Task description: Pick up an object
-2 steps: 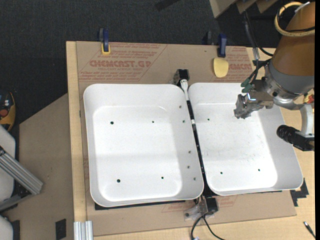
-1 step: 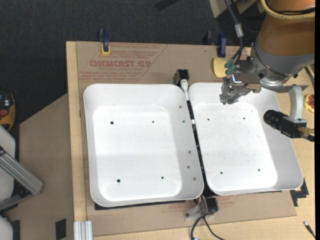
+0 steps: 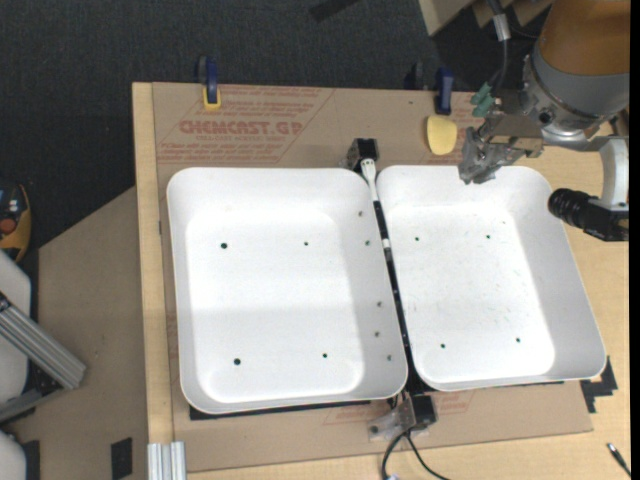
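A small pale yellow object point(image 3: 441, 134) lies on the brown board behind the right bin point(image 3: 560, 298), outside its back left corner. My gripper point(image 3: 479, 168) hangs over the back rim of the right bin, a short way to the right of the yellow object and apart from it. The grey wrist and the orange band rise from it toward the top right. The left bin point(image 3: 200, 268) sits beside the right one.
A black strip point(image 3: 385, 258) runs between the two bins, with a black clip point(image 3: 362, 152) at its far end. Blue and yellow clamps point(image 3: 210, 80) hold the board's back edge. A black cylinder point(image 3: 585, 213) juts in at the right bin's right rim.
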`<state>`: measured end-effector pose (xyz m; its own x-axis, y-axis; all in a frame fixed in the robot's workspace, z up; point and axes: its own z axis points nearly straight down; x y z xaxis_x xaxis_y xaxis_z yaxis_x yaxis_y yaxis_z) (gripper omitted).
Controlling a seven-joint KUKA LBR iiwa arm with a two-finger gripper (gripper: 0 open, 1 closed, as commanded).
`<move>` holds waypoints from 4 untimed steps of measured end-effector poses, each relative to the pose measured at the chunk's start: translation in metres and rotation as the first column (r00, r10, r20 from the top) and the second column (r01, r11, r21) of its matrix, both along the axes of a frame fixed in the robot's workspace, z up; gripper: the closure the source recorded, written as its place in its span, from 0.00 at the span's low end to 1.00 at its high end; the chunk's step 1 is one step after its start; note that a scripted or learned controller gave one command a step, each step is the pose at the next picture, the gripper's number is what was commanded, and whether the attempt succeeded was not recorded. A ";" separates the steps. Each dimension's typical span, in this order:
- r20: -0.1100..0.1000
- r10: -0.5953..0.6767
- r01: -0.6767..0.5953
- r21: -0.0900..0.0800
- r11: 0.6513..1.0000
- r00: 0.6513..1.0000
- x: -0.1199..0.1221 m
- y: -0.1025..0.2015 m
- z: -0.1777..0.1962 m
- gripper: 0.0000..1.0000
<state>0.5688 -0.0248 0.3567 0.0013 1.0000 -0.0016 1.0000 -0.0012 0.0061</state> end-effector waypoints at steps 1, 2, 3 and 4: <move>-0.015 0.012 -0.012 0.005 1.000 1.000 0.011 0.108 -0.073 1.00; -0.004 0.000 0.000 0.002 1.000 1.000 0.014 0.094 -0.061 1.00; -0.002 0.000 0.000 0.002 1.000 1.000 -0.012 0.088 -0.028 1.00; -0.009 0.000 0.000 0.002 1.000 1.000 -0.032 0.080 -0.030 1.00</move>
